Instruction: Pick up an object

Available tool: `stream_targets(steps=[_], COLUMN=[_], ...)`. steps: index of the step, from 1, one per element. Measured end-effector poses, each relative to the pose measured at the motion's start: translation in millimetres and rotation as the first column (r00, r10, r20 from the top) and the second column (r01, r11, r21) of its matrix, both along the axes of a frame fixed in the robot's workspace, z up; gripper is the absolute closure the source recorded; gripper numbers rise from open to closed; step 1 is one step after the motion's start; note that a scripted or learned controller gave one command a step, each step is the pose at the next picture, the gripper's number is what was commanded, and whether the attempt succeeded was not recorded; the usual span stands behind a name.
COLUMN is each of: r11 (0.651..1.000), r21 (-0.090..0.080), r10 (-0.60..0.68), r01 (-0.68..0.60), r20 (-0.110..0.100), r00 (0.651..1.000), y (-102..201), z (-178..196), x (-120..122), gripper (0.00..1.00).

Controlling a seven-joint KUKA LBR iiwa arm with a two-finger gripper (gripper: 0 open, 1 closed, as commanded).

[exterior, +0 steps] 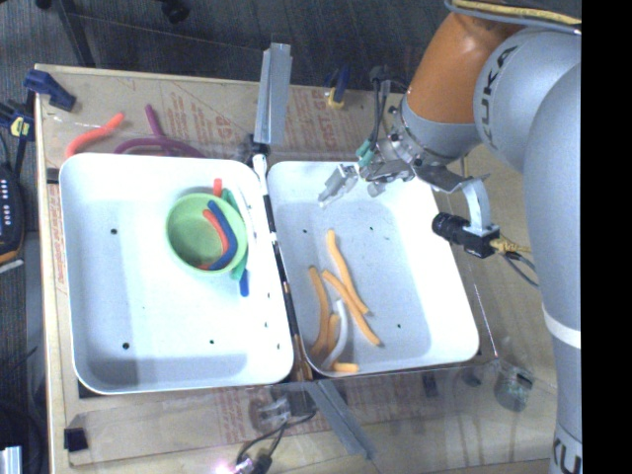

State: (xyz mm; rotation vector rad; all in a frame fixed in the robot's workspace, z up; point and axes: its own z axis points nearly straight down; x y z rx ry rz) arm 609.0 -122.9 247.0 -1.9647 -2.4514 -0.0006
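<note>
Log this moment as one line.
gripper: above right bin, nothing held | orange strips: in right bin | green bowl: left bin

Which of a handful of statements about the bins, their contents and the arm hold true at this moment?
1. The green bowl sits in the left bin. True.
2. The orange strips lie in the left bin. False: they lie in the right bin.
3. The gripper is above the far edge of the right bin. True.
4. The gripper holds an orange strip. False: nothing shows between its jaws.
5. The green bowl holds only a single yellow piece. False: red and blue pieces lie in it.
</note>
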Motion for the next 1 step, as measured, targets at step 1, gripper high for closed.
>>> stream_targets(steps=[1], r11=[1.0], r21=[0.0], r10=[0.01], r01=[-0.01], r20=[-0.001], r00=[1.0], y=[0.9], z=[-145.1], x=[-10.6], gripper=[0.0])
